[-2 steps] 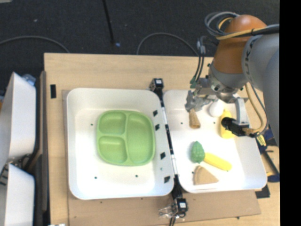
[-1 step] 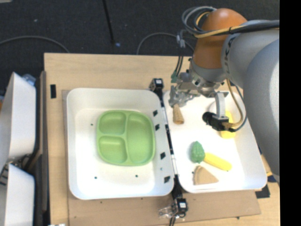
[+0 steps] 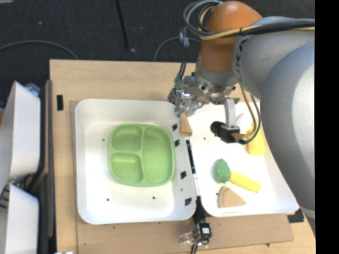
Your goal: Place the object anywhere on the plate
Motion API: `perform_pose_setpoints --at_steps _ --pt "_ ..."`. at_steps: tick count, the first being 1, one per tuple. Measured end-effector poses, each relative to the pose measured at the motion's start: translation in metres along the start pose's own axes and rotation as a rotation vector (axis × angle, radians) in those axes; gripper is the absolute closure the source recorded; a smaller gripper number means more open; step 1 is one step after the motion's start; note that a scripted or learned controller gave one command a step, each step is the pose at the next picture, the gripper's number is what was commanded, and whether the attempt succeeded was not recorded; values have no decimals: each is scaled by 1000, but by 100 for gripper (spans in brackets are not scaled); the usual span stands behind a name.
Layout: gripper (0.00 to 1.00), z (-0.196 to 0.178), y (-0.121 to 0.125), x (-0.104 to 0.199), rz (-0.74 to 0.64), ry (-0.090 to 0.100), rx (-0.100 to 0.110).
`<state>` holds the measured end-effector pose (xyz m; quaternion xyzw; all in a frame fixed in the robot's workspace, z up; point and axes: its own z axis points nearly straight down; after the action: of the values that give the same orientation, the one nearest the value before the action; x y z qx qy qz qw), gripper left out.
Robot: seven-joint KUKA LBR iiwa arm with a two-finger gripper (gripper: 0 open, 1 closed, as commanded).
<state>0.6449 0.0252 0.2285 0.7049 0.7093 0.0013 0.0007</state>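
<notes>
End effector (image 3: 185, 109) above inner rims of two bins, tan wedge-shaped object (image 3: 185, 126) at its tip, apparently pinched between closed fingers. Object hangs over divide, just right of green plate (image 3: 142, 153) in left bin (image 3: 90, 205). Right bin (image 3: 275, 194): green lump (image 3: 222, 170), yellow piece (image 3: 244, 182), tan wedge (image 3: 230, 198), yellow item (image 3: 257, 143).

I'm looking down on a robotics lab cell, not a home or kitchen. A plain wooden bench (image 3: 122, 75) carries two shallow white bins (image 3: 92, 205) side by side, screwed down rather than set out. Beyond the bench, loose black cables (image 3: 121, 20) trail over dark carpet. At the bench's right, the arm (image 3: 275, 62) looms, industrial grey and orange.
</notes>
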Motion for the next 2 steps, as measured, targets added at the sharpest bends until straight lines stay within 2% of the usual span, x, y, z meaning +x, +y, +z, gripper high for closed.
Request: perform_pose_setpoints --at_steps 1,2 --pt "100 2 0 59 -2 0 1" --pt "100 -15 9 112 -2 1 0"
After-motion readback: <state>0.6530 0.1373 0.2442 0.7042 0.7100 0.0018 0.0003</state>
